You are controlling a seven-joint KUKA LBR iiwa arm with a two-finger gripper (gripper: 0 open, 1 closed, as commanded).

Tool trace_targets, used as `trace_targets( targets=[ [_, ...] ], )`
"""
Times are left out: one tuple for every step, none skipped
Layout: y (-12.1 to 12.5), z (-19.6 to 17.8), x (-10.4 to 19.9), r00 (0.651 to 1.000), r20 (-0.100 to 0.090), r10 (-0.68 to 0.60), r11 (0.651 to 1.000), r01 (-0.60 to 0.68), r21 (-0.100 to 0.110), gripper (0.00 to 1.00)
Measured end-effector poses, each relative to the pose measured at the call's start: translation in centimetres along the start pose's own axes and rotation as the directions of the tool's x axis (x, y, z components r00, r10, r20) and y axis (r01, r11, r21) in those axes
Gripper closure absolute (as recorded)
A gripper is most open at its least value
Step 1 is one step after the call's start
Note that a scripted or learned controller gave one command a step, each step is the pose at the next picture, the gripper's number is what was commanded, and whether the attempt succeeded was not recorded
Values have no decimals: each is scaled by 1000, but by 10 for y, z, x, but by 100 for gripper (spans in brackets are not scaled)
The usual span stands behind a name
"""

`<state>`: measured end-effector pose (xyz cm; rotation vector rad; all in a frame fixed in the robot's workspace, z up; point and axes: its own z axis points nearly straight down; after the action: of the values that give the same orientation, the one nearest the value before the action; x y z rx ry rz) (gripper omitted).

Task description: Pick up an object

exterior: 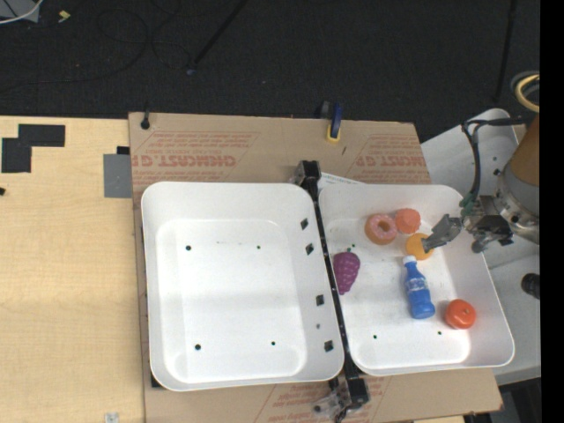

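Where the hand covers the yellow object, its grip cannot be told.

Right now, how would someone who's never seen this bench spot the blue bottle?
Look in the right bin, the one the arm reaches over. The bottle lies near its middle, between the purple grapes and the orange ball. It alone is blue, with a white cap.

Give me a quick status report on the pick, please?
Hand low in right bin, at small yellow-orange object. No grasp confirmed. Blue bottle, pink donut close by.
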<state>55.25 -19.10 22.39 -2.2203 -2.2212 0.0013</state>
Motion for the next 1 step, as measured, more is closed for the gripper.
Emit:
trace_targets(
  targets=[
    [-8,143,-11,1000,-1,0,1000,0,4,0]
  ],
)
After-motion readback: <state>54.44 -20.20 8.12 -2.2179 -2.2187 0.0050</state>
